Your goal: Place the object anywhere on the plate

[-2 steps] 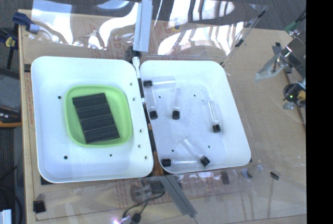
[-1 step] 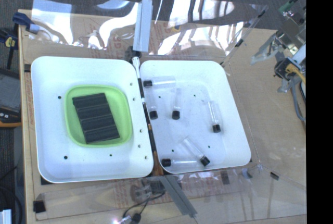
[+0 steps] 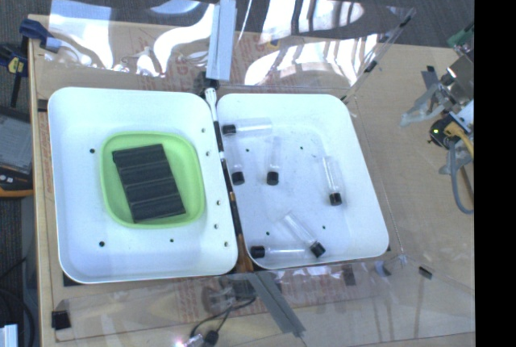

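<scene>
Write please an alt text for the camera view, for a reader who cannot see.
A dark ridged block lies on a green plate in the left white bin. The right white bin holds several clear tubes with black caps.

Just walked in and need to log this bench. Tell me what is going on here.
A dark ribbed block already lies on the green plate in the left bin. The right bin holds several clear tubes with black caps, lying scattered and apart. Nothing is being handled at this moment: the arm's end sits off at the right side of the bench, away from both bins, and I cannot tell how its gripper stands.
</scene>
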Robot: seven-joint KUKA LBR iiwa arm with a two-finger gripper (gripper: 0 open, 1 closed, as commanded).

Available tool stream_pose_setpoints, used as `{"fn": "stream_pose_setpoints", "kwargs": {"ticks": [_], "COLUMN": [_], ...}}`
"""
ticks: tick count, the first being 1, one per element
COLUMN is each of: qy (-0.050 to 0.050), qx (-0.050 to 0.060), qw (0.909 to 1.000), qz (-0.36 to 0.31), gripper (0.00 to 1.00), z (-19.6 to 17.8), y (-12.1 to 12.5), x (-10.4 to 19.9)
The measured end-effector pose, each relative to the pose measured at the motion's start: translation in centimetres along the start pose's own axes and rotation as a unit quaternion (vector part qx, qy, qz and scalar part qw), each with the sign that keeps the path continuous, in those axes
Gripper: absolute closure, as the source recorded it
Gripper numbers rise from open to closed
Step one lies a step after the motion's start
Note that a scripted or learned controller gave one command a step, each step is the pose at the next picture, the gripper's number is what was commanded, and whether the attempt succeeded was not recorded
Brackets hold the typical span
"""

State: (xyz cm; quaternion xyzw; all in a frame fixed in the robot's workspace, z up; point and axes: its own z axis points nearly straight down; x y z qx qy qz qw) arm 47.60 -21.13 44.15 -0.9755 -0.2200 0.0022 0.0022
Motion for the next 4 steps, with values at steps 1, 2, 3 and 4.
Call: {"fn": "stream_pose_setpoints", "kwargs": {"ticks": [1,2,3,4], "qy": [0.0,0.0,0.0,0.0], "qx": [-0.001,-0.001,0.001,-0.001], "qw": [0.9994,0.9978,0.993,0.9932], "qz": [0.035,0.067,0.118,0.116], "gripper": [0.0,0.0,0.0,0.0], "z": [0.1,0.0,0.0,0.0], "y": [2.9,6.1,4.6,6.9], "x": [6.7,13.6,10.0,15.2]}}
